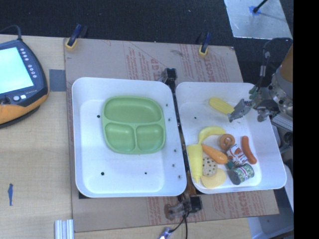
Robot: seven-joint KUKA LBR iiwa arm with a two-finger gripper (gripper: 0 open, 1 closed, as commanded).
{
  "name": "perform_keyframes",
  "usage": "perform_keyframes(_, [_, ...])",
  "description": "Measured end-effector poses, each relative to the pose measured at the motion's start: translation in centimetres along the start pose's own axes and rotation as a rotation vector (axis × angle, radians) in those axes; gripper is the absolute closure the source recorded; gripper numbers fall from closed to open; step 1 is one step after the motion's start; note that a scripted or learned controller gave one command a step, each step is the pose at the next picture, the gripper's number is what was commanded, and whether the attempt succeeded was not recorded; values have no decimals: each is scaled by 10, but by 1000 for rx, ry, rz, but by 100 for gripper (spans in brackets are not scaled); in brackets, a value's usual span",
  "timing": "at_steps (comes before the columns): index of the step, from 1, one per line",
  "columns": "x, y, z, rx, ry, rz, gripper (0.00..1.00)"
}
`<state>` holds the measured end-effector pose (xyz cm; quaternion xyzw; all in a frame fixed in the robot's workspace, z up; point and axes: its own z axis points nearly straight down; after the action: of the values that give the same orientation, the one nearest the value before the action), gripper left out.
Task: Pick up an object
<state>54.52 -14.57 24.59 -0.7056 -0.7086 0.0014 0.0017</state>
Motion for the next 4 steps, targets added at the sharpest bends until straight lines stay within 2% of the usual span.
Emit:
perform_keyframes(1, [11,9,153,-2,-1,-2,0])
perform_keyframes(2, [8,10,142,-1,-5,-4,100])
perform_keyframes(3, [8,10,142,-2,-5,-4,0])
perform_keyframes(4, [7,9,132,0,-7,-6,100])
